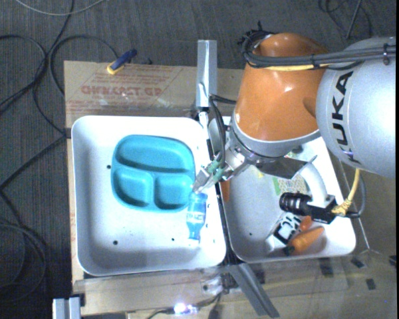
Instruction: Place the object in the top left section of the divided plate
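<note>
The arm (299, 105) reaches in over the right bin (253, 238), its claw (209, 176) at the inner wall of the left bin (86, 244); whether the claw is open or closed cannot be told at this size. The plate (153, 171) lies just left of the claw, all sections bare. The object, a blue bottle (195, 216), hangs or lies directly below the claw, its top touching or nearly touching the tips; a grip is not confirmed. Judgement: the placing step is not yet done. To do it well, verify the hold, lift clear of the plate rim, carry left and up to the far section, and release low. The desk shows brown board (133, 92) beyond the bins; dark carpet (26, 78) with loose cables (13, 111) surrounds it.
</note>
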